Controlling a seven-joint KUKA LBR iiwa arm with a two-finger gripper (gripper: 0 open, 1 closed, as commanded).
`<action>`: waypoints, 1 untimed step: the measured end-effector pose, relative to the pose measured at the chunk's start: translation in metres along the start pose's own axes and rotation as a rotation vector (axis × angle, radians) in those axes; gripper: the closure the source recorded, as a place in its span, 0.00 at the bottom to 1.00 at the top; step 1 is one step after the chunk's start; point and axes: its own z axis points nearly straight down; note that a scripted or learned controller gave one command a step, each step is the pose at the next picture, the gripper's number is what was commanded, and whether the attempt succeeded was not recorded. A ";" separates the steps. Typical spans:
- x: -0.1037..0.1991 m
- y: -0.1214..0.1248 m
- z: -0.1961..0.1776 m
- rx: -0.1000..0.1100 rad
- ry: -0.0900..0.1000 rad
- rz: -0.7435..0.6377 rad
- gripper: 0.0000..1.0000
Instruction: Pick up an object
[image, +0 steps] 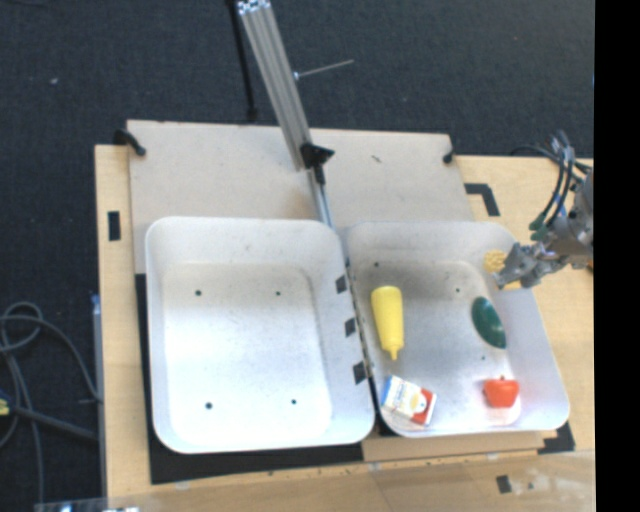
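- I am seeing the tool (524, 266) only as a small grey blur at the right bin's (556, 385) upper right rim, and I am not managing to tell how its fingers stand.
- The arm behind it is running out past the right side, cables and all.
- A small yellow thing (494, 261) is sitting just beside the tool, too small to name.
- The carton's (408, 402) print is reading as a blur.
- The table (330, 480) is running off the bottom edge.
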 end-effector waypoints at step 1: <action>0.051 0.018 0.016 0.007 0.003 -0.001 1.00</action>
